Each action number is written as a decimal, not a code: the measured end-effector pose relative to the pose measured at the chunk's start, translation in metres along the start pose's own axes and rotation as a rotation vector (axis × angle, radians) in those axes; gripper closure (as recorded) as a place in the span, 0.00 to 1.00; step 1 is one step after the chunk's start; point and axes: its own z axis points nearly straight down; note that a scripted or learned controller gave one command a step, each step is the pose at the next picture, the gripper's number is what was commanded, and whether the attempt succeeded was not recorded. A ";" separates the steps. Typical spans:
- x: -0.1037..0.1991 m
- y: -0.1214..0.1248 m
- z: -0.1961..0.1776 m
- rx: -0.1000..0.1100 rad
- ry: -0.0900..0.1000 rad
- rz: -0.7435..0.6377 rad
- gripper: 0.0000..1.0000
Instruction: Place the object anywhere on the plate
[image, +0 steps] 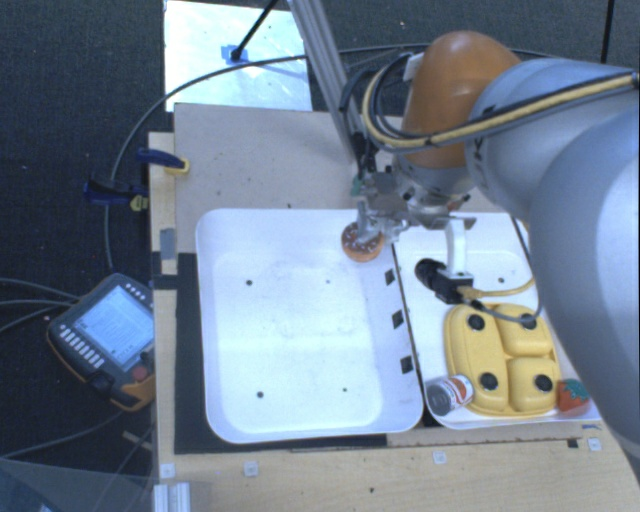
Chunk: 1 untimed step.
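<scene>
A small brown round object (361, 244), like a biscuit or doughnut, hangs at the far right corner of the left bin (290, 330), close to the divide between the bins. My gripper (372, 228) comes down on it from above, its fingers shut on the object's upper edge. The yellow plate (500, 362), with moulded compartments and dark spots, lies in the right bin (500, 262) toward its near side. It sits to the right of the object and nearer the front.
A small tin can (449, 394) lies on its side against the plate's near left corner. A red-orange item (572, 397) sits at the plate's near right corner. The large grey arm covers much of the right bin. A teach pendant (105, 338) lies left of the bench.
</scene>
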 end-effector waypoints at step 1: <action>0.053 0.003 -0.012 0.000 0.000 0.000 1.00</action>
